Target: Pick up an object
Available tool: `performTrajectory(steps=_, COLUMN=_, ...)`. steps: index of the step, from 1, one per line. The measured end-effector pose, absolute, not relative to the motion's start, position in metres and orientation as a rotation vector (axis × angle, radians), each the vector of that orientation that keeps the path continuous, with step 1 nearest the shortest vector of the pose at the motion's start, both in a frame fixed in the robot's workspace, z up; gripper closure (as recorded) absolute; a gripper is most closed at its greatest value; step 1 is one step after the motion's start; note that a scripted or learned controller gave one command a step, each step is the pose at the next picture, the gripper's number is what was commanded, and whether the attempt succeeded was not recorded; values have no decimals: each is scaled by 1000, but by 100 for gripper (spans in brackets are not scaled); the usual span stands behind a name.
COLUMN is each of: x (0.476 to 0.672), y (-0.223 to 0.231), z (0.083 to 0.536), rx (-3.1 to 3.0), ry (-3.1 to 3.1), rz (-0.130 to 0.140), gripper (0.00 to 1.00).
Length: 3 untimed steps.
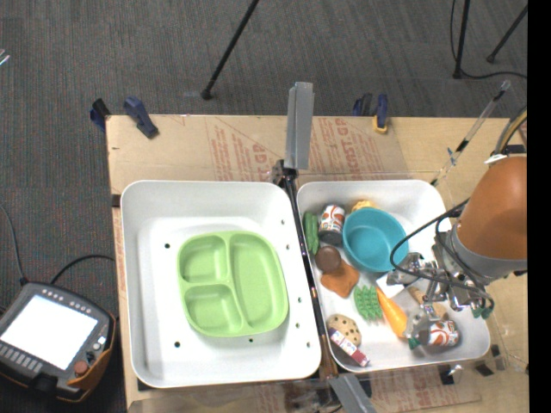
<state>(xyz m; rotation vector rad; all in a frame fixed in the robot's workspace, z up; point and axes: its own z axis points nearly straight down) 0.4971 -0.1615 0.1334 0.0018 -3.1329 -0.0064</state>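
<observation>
The right bin (pixel 405 192) holds several small objects. A blue bowl (pixel 374 237) sits near its middle, with a small can (pixel 332 220) and a green cucumber (pixel 311 231) to its left. A brown piece (pixel 338 278), a green spiky toy (pixel 368 302) and an orange carrot (pixel 393 314) lie nearer the front. A cookie (pixel 343 324) and a small bottle (pixel 351 348) sit at the front left. My gripper (pixel 435 304) hangs low over the bin's front right, just above a red-and-white can (pixel 441 335) lying on its side.
The left bin (pixel 146 231) bears a green divided plate (pixel 232 282). A grey post (pixel 300 132) stands behind the bins' shared edge. Clamps (pixel 138 114) hold the cardboard-covered bench. A teach pendant (pixel 52 338) lies on the floor at the left.
</observation>
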Motion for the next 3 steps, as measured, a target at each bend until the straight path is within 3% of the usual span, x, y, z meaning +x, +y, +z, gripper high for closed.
performTrajectory(steps=1, x=496, y=-128, z=84, rx=-10, ry=-3135, rz=-6, gripper=0)
performTrajectory(steps=2, x=498, y=-127, z=96, rx=-2, ry=-3140, rz=-4, gripper=100)
performTrajectory(steps=3, x=498, y=-126, z=95, rx=0, ry=-3139, rz=-5, gripper=0)
